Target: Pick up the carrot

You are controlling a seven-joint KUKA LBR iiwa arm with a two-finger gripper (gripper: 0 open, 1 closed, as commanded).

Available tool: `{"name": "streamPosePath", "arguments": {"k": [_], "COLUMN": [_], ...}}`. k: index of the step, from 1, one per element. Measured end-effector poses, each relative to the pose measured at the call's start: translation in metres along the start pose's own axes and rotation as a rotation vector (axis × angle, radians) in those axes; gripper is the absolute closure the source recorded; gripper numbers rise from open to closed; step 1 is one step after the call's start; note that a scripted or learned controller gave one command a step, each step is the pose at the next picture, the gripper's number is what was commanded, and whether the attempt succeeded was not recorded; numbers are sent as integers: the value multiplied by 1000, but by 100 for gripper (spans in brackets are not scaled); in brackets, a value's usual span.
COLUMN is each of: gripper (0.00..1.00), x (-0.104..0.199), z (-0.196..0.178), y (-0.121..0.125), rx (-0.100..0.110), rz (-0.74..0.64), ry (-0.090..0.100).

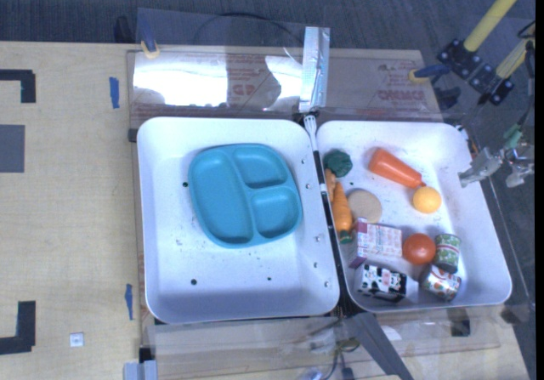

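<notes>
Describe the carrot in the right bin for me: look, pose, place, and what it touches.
The carrot is a smooth, plastic-looking orange toy, tapered like a cone. It lies flat on the floor of the right bin in the upper middle, its narrow end pointing down-right toward the small orange ball, close to it or just touching. Green broccoli sits apart to its left.
</notes>
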State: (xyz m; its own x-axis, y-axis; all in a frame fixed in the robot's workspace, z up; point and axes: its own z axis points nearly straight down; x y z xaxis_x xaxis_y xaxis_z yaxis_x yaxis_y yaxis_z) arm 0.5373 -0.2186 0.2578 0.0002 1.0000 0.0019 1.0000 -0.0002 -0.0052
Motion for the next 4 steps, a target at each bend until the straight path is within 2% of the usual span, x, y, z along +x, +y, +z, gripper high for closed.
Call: {"name": "streamPosePath", "arguments": {"k": [1, 2, 3, 4], "gripper": [0, 0, 0, 0], "x": [-1, 26, 35, -5], "z": [27, 50, 57, 171], "y": [-40, 18, 65, 70], "rx": [1, -5, -6, -8], "rz": [-299, -686, -1054, -1272], "ry": [2, -3, -6, -8]}}
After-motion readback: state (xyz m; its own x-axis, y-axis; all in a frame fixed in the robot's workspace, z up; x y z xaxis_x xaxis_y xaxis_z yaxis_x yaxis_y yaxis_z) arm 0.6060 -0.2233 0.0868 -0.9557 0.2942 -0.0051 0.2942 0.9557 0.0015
